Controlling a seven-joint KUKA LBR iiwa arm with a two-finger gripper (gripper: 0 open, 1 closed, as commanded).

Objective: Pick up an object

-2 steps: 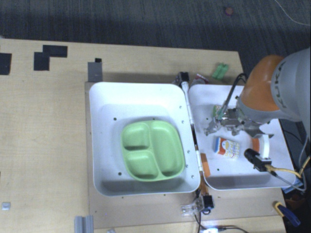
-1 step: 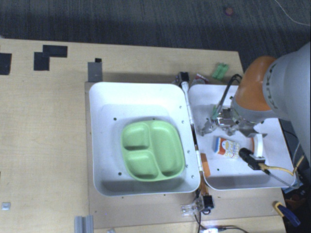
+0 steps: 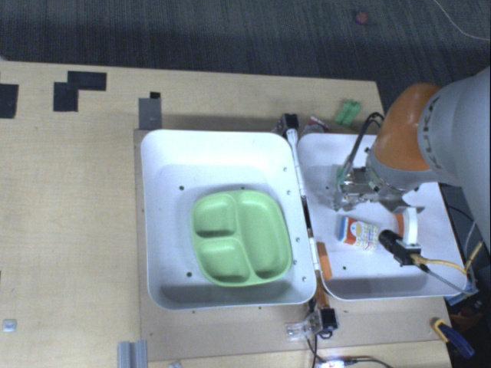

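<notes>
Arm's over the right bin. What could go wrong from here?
The tool sits beside the orange-and-white packet, not over it, so a grasp here may come up empty. The packet seems to lie flat in the right bin and may slide instead of lifting.

The green tray (image 3: 242, 236) looks like smooth moulded plastic with a soft sheen. The white bin (image 3: 165, 159) under it is matt, smooth plastic, as is the second bin (image 3: 368, 282) to the tray's right. Also right of the tray, a small packet (image 3: 358, 232) has a glossy printed skin, the gripper (image 3: 349, 194) shows bare bright metal, and the arm (image 3: 460, 129) has a smooth grey shell. Left of the tray, the table (image 3: 69, 228) looks like pale matt wood. Beyond the tray, the floor (image 3: 230, 21) is dark, rough carpet.
</notes>
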